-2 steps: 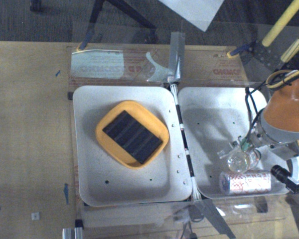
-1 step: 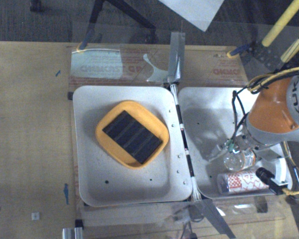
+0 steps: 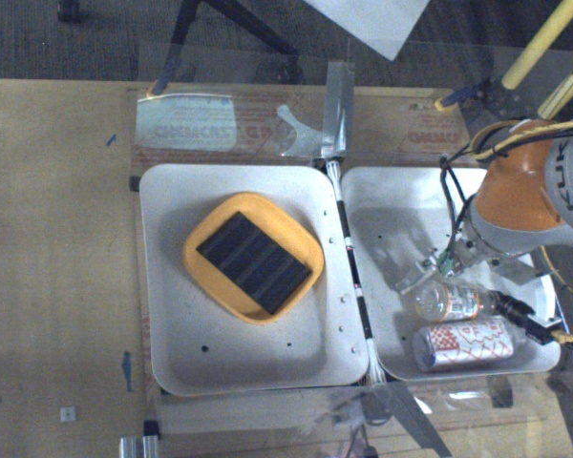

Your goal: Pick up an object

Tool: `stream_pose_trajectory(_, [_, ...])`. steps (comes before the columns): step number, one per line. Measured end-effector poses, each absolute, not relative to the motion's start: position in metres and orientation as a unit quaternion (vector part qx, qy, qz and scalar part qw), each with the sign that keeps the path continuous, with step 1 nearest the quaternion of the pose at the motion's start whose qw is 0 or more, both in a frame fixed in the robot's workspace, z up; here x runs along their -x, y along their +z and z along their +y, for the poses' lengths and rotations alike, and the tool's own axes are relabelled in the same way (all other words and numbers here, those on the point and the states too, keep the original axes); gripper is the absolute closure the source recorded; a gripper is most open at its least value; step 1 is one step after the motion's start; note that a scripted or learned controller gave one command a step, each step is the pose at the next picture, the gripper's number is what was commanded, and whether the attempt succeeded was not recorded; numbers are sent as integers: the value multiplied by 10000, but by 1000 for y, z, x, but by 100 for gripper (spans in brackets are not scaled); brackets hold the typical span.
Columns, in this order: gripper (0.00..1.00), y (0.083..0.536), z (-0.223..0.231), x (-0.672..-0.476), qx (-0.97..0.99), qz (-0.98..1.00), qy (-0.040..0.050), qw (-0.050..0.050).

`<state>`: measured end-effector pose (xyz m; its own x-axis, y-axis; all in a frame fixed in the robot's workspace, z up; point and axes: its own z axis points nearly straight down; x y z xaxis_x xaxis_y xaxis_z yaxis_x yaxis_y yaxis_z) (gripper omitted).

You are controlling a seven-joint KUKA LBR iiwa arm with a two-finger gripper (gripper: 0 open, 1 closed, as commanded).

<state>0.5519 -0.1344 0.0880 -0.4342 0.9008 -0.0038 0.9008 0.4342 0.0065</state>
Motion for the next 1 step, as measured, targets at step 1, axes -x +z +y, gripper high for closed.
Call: stream_pose_trajectory(1, [100,99,-135,-554,-5332,8460,34,69])
